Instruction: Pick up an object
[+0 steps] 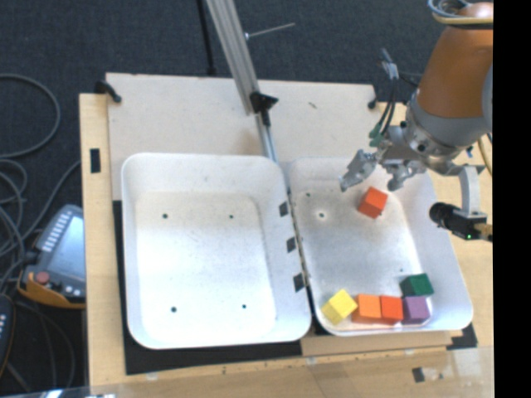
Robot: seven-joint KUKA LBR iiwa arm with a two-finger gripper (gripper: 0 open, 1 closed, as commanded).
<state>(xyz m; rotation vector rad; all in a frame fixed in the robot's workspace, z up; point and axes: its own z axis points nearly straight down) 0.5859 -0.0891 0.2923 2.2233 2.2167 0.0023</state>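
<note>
An orange-red cube (372, 202) lies in the upper part of the right bin (440, 259). My gripper (377, 175) hangs just above it, open, with one finger (353, 172) to the left and the other to the right. The cube sits below the fingertips, not between them. Along the bin's front edge stand a yellow block (338, 305), two orange blocks (379, 308) and a purple block (415, 309), with a green block (416, 285) just behind the purple one.
The left bin (137, 247) sits beside the right one, a dark divider with clips (292, 243) between them. A slanted metal rail (236, 52) rises behind the bins. A black fixture (455, 216) juts in at the right bin's edge.
</note>
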